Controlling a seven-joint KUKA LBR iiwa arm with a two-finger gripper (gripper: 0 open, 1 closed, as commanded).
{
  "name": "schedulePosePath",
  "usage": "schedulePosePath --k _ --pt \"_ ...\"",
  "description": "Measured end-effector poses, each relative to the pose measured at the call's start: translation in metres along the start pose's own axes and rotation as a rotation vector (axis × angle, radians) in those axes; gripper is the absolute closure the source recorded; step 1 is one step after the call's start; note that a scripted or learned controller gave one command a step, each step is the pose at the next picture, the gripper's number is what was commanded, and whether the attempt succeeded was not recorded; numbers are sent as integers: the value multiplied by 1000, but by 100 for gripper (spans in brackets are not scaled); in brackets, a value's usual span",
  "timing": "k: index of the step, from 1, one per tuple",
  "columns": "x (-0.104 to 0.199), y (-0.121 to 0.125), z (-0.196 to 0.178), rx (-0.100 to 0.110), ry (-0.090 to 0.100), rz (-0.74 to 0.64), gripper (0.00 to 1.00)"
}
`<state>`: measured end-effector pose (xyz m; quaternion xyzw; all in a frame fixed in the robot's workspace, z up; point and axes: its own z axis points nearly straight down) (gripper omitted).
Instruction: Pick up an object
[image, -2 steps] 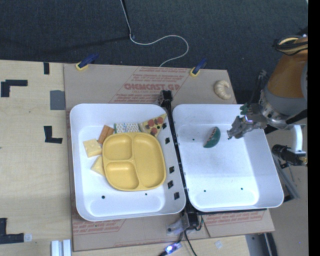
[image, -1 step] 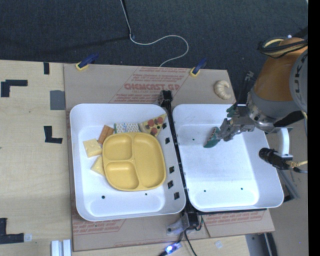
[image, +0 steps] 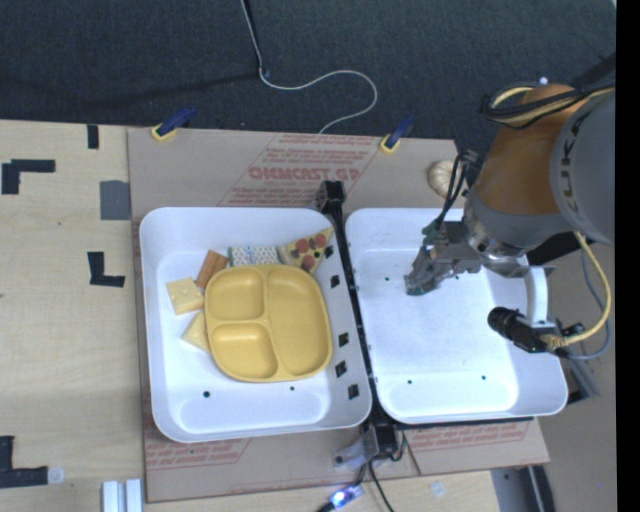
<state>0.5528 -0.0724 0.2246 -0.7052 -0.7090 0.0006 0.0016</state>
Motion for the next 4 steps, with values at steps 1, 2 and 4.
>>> schedulePosePath --k 1,2,4 --pt "26 2 11 0 -2 2 100" --pt "30 10 7 -2 -1 3 100" --pt "27 4 -10 -3 -1 3 100"
